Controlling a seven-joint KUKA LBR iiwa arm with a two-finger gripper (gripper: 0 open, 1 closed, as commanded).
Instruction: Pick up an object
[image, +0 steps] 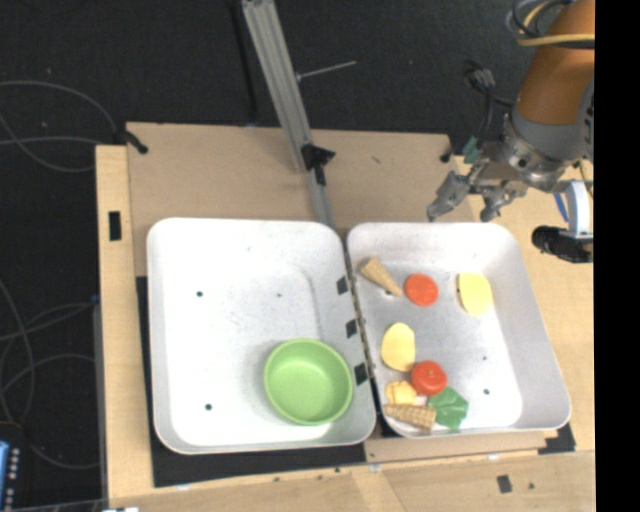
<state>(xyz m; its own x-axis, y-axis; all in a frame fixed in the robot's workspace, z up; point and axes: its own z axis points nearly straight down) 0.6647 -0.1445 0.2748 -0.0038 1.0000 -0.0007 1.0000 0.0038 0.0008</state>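
My gripper (465, 203) hangs above the far edge of the right bin (520, 290), open, with nothing between its fingers. In that bin lie a tan cone (380, 276), an orange-red round piece (421, 290), a pale yellow piece (474, 294), a yellow lemon-like piece (398, 346), a red tomato (429, 376), a green leafy piece (449, 408) and a waffle-like piece (411, 414) by the near edge. All lie below and in front of the gripper, apart from it.
A green bowl (308, 380) sits in the left bin (200, 300) near its front right corner. A slanted metal post (285, 95) rises behind the bins. The brown bench (200, 170) surrounds both bins.
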